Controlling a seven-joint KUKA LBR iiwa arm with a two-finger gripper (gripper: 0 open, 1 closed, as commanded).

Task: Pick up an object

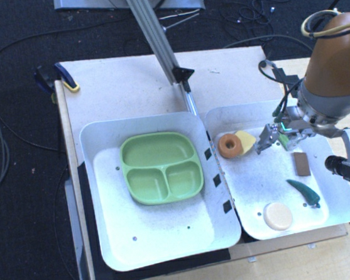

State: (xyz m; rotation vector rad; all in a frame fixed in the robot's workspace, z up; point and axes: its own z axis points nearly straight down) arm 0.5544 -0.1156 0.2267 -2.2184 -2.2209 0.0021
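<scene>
Left bin [111,239] holds a green divided tray [162,167]. Right bin [341,207]: brown donut [229,146] touching a yellow block [246,141] near the divider, cream disc [277,215] at the front, brown bar [302,164], teal piece [305,192]. Gripper [265,140] hangs just right of the yellow block, fingers slightly spread, pinching nothing. Donut and block lie to the fingers' left. Fingertips are small and blurry; gap hard to judge.

A robotics lab: loose cables [16,133] on dark floor, a metal strut [157,34], bins [99,196] on a table [124,88].
</scene>
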